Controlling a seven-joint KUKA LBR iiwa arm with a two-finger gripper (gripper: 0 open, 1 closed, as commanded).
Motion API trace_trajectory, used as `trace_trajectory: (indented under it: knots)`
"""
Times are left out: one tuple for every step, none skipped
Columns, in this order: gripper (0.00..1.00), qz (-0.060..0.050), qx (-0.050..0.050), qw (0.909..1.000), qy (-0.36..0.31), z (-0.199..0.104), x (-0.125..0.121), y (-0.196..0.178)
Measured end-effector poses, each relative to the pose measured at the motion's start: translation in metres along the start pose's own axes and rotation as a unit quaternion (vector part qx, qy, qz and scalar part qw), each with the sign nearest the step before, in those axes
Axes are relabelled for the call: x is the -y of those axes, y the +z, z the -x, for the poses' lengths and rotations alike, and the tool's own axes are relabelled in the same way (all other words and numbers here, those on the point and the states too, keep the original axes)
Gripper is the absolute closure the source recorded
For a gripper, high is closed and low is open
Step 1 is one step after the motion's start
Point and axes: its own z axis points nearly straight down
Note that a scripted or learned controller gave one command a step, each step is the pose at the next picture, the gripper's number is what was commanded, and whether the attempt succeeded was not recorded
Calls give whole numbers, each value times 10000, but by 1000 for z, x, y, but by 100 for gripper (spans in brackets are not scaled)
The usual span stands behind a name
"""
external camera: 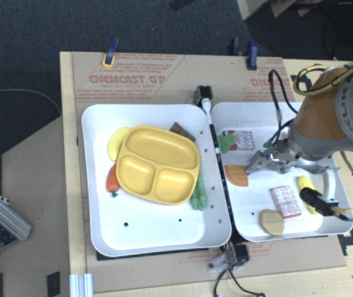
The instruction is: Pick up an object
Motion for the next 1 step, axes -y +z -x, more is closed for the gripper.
trace_trajectory:
  knots:
    - [100,23,7,10000,7,0,-1,-12]
